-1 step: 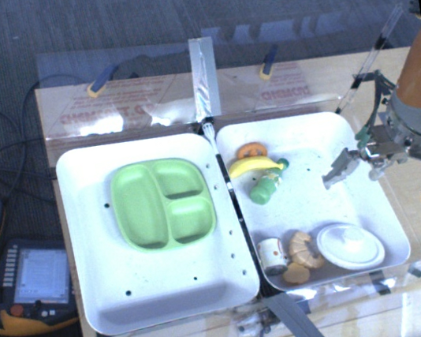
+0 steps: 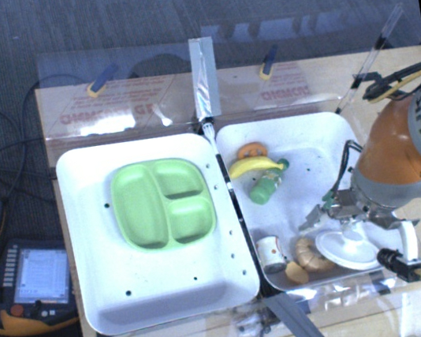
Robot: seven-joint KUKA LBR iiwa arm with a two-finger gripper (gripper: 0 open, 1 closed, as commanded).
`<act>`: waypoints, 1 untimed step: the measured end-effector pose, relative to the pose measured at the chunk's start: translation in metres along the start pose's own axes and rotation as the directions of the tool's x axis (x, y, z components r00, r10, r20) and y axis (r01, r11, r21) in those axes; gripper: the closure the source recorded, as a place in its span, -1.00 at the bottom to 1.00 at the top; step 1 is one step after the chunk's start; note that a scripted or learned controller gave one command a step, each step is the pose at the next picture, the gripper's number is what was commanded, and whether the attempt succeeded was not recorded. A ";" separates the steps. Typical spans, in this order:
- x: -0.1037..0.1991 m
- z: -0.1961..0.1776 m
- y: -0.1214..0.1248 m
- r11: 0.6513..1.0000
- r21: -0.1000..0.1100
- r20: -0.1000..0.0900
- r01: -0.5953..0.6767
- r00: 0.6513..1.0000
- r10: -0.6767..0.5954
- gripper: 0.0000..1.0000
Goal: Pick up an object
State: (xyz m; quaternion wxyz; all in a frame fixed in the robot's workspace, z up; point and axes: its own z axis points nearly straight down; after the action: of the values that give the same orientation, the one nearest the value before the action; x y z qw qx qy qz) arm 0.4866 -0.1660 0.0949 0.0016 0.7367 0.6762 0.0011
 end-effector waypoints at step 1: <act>0.062 0.005 0.046 0.990 -0.008 0.002 -0.144 0.990 0.144 -1.00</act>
State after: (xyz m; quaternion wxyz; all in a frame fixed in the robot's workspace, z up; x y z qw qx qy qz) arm 0.5378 -0.1081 0.0896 0.0053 0.7836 0.6212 0.0031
